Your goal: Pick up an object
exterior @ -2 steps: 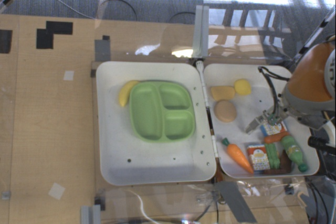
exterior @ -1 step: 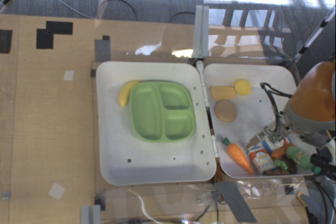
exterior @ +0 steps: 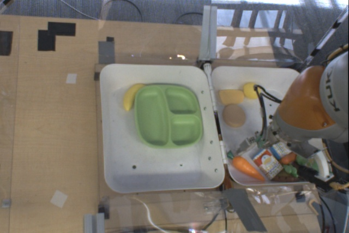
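Note:
My gripper (exterior: 255, 145) hangs low over the front of the right bin (exterior: 275, 77), under the grey arm with its orange band (exterior: 305, 103). Just below it lie an orange carrot (exterior: 246, 167) and a small blue and white carton (exterior: 266, 162). Its tip is close above the carton's upper left edge, but I cannot tell whether it touches. A tan round disc (exterior: 235, 115), a yellow block (exterior: 231, 96) and a small yellow fruit (exterior: 250, 90) sit farther back in the same bin. The arm hides the bin's right part.
The left bin (exterior: 158, 178) holds a green divided plate (exterior: 166, 115) with a banana (exterior: 130, 96) at its left edge. Green and red toy pieces (exterior: 294, 163) lie at the right bin's front right corner. A ridge (exterior: 214, 117) separates the two bins.

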Controlling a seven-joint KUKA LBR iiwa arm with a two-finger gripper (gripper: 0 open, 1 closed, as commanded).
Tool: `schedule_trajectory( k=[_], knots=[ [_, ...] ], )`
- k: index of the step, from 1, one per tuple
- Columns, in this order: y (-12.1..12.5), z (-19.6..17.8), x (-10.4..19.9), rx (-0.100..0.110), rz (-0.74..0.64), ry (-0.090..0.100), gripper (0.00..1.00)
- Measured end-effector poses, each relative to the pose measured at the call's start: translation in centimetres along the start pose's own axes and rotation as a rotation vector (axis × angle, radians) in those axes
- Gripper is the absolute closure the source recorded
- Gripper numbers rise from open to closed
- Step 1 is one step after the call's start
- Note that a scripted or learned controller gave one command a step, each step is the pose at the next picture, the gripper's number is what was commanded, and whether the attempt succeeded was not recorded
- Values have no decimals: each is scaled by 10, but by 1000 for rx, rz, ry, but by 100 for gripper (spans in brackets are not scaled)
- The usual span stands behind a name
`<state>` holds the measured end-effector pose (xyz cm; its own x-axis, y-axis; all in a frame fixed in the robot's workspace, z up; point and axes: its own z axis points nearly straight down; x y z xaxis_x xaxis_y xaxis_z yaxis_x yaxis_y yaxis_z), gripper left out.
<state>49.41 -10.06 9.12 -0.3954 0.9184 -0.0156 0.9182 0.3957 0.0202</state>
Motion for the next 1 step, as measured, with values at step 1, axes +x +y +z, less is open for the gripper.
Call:
schedule_trajectory(
  k=[1],
  knots=[
    [39,-55,-54,10,22,8,0]
  ],
)
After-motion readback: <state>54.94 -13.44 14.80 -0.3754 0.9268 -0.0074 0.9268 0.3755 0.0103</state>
